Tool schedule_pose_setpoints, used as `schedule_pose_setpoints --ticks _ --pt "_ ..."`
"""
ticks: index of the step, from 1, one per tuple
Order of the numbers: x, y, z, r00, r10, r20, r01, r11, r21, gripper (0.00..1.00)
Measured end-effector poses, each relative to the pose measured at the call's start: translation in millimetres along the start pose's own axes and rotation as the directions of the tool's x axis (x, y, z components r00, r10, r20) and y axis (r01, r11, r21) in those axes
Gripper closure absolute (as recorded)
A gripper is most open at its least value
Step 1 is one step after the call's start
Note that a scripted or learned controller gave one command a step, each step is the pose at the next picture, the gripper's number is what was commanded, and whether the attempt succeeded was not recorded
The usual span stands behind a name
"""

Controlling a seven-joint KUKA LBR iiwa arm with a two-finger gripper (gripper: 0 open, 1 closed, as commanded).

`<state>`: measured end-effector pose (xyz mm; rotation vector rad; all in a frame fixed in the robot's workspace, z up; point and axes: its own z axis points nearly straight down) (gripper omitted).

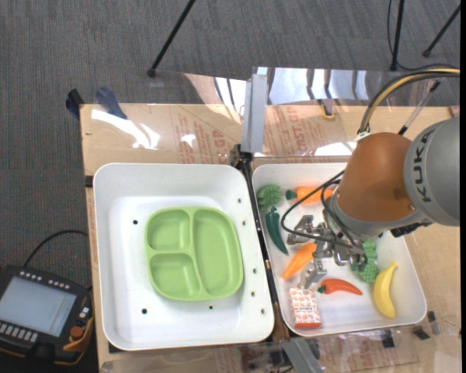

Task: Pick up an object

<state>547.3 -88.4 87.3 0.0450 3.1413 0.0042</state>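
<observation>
The gripper (320, 256) hangs low in the right bin (413, 317), over a carrot (299, 261) near the bin's middle; whether its jaws are released or clenched I cannot tell. The carrot looks light, stiff and smooth; gripping across its thick middle seems safest.

The arm's orange band (380, 181) hides part of the right bin (415, 286) (its far corner).

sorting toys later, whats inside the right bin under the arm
In the right bin: banana, red pepper, carrot, dark green pepper, broccoli, small box. The arm covers whatever lies beneath it.
</observation>
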Motion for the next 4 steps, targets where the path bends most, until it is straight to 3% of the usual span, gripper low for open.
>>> schedule_pose_setpoints --ticks 1,2,3,4 --pt "-1.1 1.5 -9.9 1.000 -0.006 0.001 0.006 1.000 0.001 1.00" --pt "-75.1 -4.3 -0.8 0.976 0.219 0.002 -0.219 0.976 0.001 1.00" --pt "-44.0 9.8 -0.1 0.884 0.468 0.000 -0.468 0.884 0.003 1.00" --pt "-86.9 77.5 -107.7 0.873 0.487 0.014 -0.487 0.873 -0.007 1.00"
